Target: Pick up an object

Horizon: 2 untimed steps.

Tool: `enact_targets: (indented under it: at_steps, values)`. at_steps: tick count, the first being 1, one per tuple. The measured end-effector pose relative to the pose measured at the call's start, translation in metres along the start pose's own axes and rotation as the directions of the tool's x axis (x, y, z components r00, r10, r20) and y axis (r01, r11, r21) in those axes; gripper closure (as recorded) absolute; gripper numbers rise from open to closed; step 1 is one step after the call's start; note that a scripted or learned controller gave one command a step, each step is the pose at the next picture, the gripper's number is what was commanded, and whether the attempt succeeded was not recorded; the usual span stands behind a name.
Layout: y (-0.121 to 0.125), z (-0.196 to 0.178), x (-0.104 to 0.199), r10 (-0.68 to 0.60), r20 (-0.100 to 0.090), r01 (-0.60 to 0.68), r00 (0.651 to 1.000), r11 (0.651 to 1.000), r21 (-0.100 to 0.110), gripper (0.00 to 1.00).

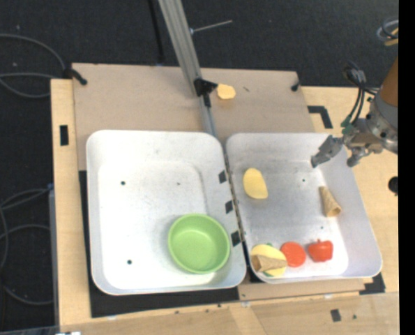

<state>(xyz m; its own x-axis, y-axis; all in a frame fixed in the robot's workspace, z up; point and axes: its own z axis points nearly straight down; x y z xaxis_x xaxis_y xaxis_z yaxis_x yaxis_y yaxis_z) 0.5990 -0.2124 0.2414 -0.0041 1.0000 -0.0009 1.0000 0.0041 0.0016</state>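
My gripper (338,155) hangs over the far right part of the right bin (284,145), fingers spread and open, nothing between them. Below it, nearer the front, lies a tan cone-shaped piece (330,201). A yellow lemon-like object (255,183) rests near the bin's left wall. Along the front wall sit a red pepper (321,250), an orange-red tomato (293,254) and a yellow and tan item (268,260). A green bowl (199,243) stands upright in the left bin (123,159), toward its front right.
A metal post (181,40) rises from the bench behind the two bins. A small yellow piece (226,91) lies on the bench beside its base. Cables trail over the dark floor at left.
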Motion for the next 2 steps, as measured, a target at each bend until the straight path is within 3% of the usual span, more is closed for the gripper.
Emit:
enact_targets:
  at_steps: [1, 2]
  values:
    - [0.0, 0.0, 0.0, 0.0, 0.001, 0.0, 1.0, 1.0, 0.0, 0.0]
    - [-0.005, 0.043, -0.001, 0.004, 0.002, -0.004, 1.0, 1.0, 0.005, 0.0]
